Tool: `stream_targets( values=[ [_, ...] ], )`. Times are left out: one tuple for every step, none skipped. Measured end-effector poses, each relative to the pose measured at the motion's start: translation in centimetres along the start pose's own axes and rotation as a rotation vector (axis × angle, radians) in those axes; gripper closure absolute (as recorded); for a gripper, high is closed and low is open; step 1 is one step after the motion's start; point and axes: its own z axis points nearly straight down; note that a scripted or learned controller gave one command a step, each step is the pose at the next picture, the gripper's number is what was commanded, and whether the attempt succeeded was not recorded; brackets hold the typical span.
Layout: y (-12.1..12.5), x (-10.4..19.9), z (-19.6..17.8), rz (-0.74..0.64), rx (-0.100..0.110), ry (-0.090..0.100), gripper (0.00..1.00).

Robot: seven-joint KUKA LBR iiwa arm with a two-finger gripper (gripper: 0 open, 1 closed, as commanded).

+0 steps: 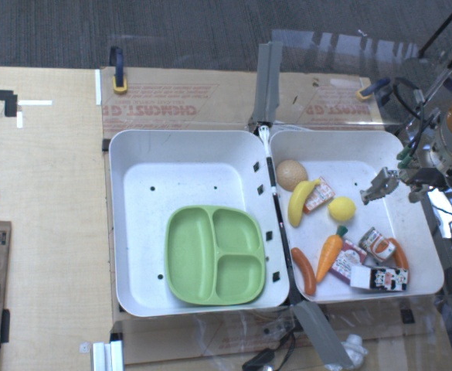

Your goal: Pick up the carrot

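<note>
The carrot (328,256) lies in the right bin (365,151), toward its front, orange body pointing down-left with the green top up near the lemon (341,209). Its long axis runs at a slant, leafy end toward the back of the bin. A red sausage (304,271) lies just to its left and small printed packets (348,263) touch its right side, so the flanks are crowded. The end effector (380,185) hovers over the right bin's back right part, up and to the right of the carrot, with the lemon between them. Its fingers look slightly parted and nothing sits between them: released, empty. Reaching the carrot likely calls for a move forward and leftward, with the fingers turned across the slanted body.
</note>
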Motion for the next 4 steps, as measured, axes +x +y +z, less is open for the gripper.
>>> stream_targets(
  values=[
    [-1.7, 3.4, 12.4, 0.048, 0.002, 0.001, 0.00],
    [-0.7, 1.5, 18.5, -0.346, 0.000, 0.002, 0.00],
    [-0.7, 1.4, 17.6, -0.343, 0.000, 0.002, 1.00],
    [4.9, 7.2, 8.4, -0.379, -0.002, 0.000, 1.00]
  ],
)
